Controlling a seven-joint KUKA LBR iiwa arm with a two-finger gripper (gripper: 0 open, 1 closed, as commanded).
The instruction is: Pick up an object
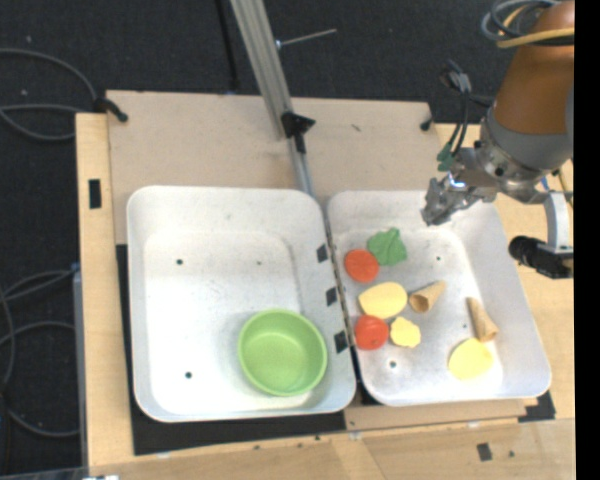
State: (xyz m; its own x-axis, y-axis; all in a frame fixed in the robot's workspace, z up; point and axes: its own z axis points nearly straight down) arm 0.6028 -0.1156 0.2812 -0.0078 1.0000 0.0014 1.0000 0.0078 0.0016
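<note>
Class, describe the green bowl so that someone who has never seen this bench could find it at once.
Look at the left white bin of the two on the bench. Near its front edge, close to the divide between the bins, sits the green bowl, round and open side up. The other bin's toy foods are much smaller.

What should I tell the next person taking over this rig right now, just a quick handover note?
Gripper: above the far edge of the right bin, nothing seen between its fingers.
Right bin: green toy, two red balls, yellow pieces, two cones.
Left bin: green bowl.
Done: no object picked up yet.
Left: lower onto one object, probably the nearby green toy, grasp and lift.
</note>
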